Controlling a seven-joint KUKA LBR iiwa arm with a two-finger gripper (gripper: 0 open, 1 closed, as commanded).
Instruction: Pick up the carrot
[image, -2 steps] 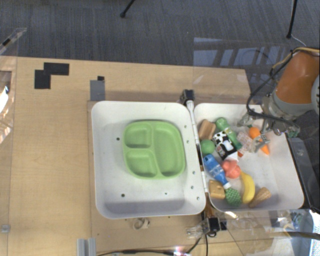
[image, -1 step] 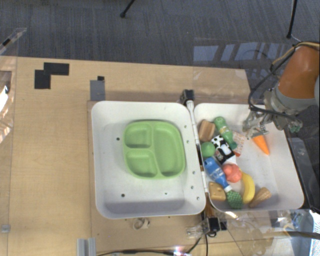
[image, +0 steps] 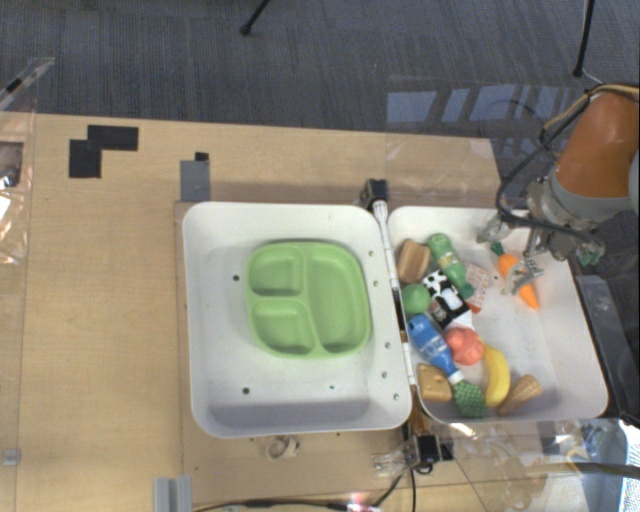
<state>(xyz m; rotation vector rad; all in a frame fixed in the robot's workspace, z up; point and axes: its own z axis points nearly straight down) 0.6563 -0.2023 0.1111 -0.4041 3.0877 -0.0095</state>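
The arm (image: 592, 150) reached in from the right, its orange band above the right bin (image: 570, 340). The tool (image: 525, 262) hung low over that bin's far right part, its fingers (image: 533, 268) pointing down. The carrot (image: 524, 283) lay directly under and between them, one orange piece near the left finger and its pointed end sticking out below toward the bin's right wall. The fingers stood slightly apart around the carrot, but whether they actually gripped it I cannot tell.

The remaining toys crowded the bin's left half, apart from the carrot: a brown bread piece (image: 412, 260) at the top, a green bottle (image: 446, 255) beside it, a black and white block (image: 445, 293), a blue bottle (image: 433, 343), a pinkish ball (image: 464, 343), a banana (image: 496, 373) and a green, bumpy item (image: 470, 399) near the front edge.

The left bin (image: 210, 300) held a green divided plate (image: 305, 299) lying flat at its centre. Both bins sat side by side on the tan surface (image: 100, 330).
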